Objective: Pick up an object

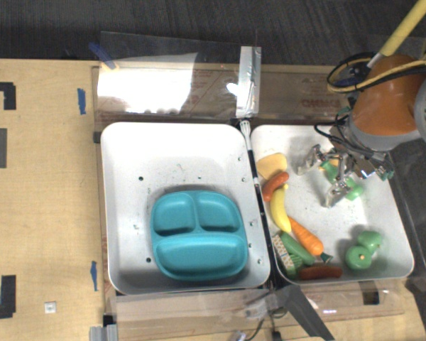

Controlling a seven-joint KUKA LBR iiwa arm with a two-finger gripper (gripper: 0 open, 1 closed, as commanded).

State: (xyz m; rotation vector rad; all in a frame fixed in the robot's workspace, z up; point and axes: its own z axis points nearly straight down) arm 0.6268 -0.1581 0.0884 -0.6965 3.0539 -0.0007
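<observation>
Banana (279, 209) lengthwise along bin's (401, 222) left wall

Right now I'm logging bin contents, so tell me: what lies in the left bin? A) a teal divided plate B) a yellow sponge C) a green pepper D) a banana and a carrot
A: the teal divided plate lies alone on the floor of the left bin, while the banana, the carrot and the other toy foods lie in the right bin.
</observation>
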